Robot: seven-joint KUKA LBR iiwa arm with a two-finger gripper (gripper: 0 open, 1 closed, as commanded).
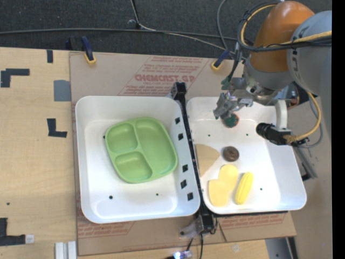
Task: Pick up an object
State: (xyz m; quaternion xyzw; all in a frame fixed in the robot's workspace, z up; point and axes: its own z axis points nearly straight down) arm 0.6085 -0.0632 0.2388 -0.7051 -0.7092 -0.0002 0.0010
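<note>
1. The left bin (89,144) holds one green divided plate (141,149).
2. The right bin (280,171) holds four items: a yellow corn cob (243,187), a pale yellow piece (222,185), a brown disc (230,154) and a tan wedge (207,156).
3. The gripper (228,112) hangs over the right bin's far end, pinching a small dark green object (231,121).
4. Both bins sit on a cardboard sheet (156,74) atop the wooden bench (32,161).

Red print runs across the cardboard sheet (161,74) under the two bins — the largest line appears to read "CHEMCAST GP", seen upside down from here. The smaller red lines around it — too fine to read. No other legible markings.
</note>
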